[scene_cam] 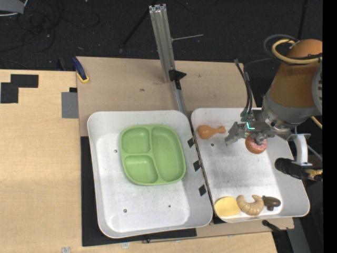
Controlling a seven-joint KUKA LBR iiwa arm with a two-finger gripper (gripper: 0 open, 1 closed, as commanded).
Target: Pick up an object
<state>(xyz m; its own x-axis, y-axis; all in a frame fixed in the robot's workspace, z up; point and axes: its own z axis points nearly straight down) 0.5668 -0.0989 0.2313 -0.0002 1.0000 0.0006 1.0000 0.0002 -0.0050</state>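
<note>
Right bin [231, 167]: orange drumstick-shaped piece [210, 132] lying flat near the upper left corner; round reddish piece [256, 145] just right of it; yellow lump [227, 206], tan curled shrimp-like piece [250, 204] and dark brown bit [271, 201] lined along the near wall.

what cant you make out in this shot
- Gripper: too small and dark in the camera view to tell its finger state.
- Reddish round object: top covered by the gripper; contact unclear.
- Small dark item beside the tan curled toy: too small to identify.
</note>
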